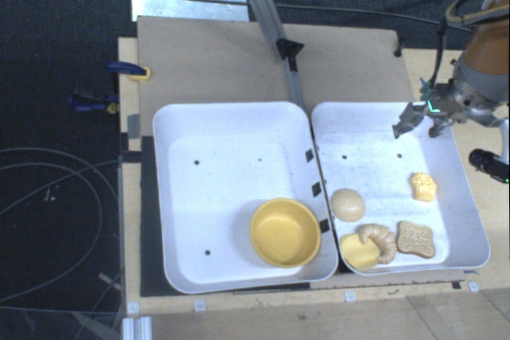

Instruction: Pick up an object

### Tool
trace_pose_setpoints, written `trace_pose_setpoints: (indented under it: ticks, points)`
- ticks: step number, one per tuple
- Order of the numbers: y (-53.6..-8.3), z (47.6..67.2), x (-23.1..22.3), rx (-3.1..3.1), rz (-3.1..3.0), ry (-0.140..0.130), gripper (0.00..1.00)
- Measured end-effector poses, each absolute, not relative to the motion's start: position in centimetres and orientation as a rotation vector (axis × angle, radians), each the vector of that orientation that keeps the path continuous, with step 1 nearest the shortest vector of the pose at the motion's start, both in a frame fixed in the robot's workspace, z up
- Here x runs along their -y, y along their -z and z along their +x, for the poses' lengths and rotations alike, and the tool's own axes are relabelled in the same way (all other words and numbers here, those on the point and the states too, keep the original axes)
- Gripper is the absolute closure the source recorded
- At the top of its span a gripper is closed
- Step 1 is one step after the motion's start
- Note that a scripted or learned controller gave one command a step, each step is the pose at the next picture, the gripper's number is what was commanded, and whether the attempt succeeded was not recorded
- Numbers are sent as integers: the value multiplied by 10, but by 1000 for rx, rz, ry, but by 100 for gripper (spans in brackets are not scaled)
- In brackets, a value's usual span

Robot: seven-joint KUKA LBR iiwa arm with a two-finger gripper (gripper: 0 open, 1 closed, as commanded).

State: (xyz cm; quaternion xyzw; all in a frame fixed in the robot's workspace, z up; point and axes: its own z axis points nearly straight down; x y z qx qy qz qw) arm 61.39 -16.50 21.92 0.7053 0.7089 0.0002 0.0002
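My gripper hangs over the far right part of the right bin, its two dark fingers spread with nothing between them. Below it in that bin lie a small yellow piece, a round beige bun, a tan croissant, a toast slice and a yellow wedge. A yellow bowl sits at the near right of the left bin.
A slanted metal pole crosses the brown board behind the bins. A blue and yellow clamp grips the board's left edge. Cables loop on the dark floor at left.
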Motion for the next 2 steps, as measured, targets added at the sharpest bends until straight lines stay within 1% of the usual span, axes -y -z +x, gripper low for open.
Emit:
trace_pose_setpoints:
  ticks: [1,2]
  points:
    - [-220,614,165,-2226,2214,-2,0]
    - [-178,613,167,-2224,2219,2,0]
